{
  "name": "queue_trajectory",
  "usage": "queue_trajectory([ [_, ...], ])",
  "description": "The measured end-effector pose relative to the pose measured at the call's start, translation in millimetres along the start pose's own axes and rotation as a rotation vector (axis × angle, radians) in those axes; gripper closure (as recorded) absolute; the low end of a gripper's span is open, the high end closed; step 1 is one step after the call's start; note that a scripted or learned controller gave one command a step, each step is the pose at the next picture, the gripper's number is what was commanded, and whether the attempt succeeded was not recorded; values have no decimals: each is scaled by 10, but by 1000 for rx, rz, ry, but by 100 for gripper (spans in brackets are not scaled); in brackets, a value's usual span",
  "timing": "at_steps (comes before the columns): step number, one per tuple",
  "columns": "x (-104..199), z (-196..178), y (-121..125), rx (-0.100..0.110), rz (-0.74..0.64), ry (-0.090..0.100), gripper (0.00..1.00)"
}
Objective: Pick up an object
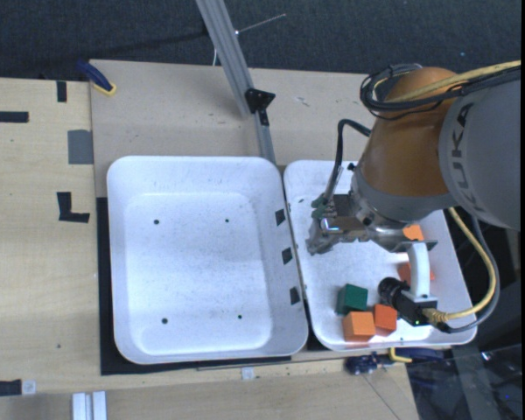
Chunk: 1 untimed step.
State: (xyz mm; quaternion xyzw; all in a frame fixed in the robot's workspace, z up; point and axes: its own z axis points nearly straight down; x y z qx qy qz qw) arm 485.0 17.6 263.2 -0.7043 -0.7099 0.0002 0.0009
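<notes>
Arm [437, 147]: grey, with an orange band, reaching over the right bin [319, 322] from the right.
Gripper [324, 234]: low over the right bin's upper left part; open or closed, cannot tell.
Green block [352, 297]: in the right bin, below the gripper, apart from it.
Orange blocks [360, 325]: just below the green block, side by side.
Left bin [122, 234]: beside the right bin.

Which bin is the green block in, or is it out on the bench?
In the right bin. The green block lies on its white floor near the front, beside two orange blocks, inside the rim.
</notes>
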Motion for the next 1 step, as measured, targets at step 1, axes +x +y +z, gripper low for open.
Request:
queue_trajectory([
  [1, 455, 166, 26, 3, 2, -1, 100],
])
